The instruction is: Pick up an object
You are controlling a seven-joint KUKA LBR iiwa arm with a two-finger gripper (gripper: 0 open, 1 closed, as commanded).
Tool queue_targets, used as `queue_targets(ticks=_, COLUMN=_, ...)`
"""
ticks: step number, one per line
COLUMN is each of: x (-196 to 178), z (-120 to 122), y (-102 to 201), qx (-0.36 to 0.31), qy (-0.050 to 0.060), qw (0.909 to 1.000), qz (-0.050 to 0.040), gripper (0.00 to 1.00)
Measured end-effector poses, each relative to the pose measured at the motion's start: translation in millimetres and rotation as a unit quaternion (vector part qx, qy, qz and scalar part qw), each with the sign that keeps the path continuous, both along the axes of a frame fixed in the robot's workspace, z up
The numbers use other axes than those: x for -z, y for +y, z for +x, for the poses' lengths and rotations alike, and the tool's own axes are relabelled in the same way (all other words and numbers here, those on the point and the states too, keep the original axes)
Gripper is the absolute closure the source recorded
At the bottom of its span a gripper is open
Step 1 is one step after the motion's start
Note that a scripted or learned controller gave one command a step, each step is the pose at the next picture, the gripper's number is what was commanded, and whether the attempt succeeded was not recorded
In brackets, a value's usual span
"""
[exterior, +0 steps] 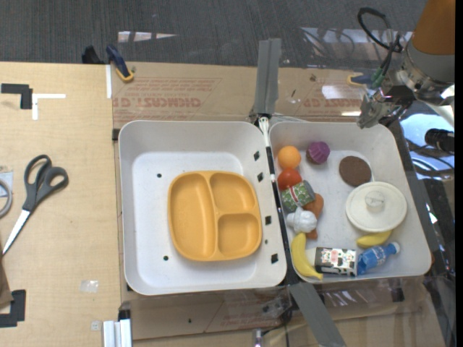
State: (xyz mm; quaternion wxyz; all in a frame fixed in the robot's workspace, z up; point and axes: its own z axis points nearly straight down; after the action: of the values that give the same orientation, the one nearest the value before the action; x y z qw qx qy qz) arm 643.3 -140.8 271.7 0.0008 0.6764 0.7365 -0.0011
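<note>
The claw (376,105) hovers above the far rim of the right bin (405,166), holding nothing; whether it is spread or pressed together cannot be told. Candidate objects crowd this bin: an orange ball (289,156), purple fruit (317,152), brown disc (355,170) and white lidded bowl (375,205). Risk: tight packing along the bin's left wall may cause a fingertip to strike a neighbour, or the smooth bowl to slip.

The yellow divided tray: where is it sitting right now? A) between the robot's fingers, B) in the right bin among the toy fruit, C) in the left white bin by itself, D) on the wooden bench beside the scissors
C: the yellow divided tray lies flat in the left bin, while the toy fruit and other items are in the right bin.
</note>
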Motion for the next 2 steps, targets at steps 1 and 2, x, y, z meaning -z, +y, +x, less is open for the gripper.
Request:
queue_targets(ticks=1, x=174.3, z=-5.1, y=-77.7, qx=0.009, qy=-0.005, qw=1.0000, qz=-0.0012, gripper=1.00)
queue_targets(ticks=2, x=174.4, z=-78.6, y=-81.9, qx=0.190, qy=-0.004, qw=0.9818, qz=0.0004, gripper=1.00)
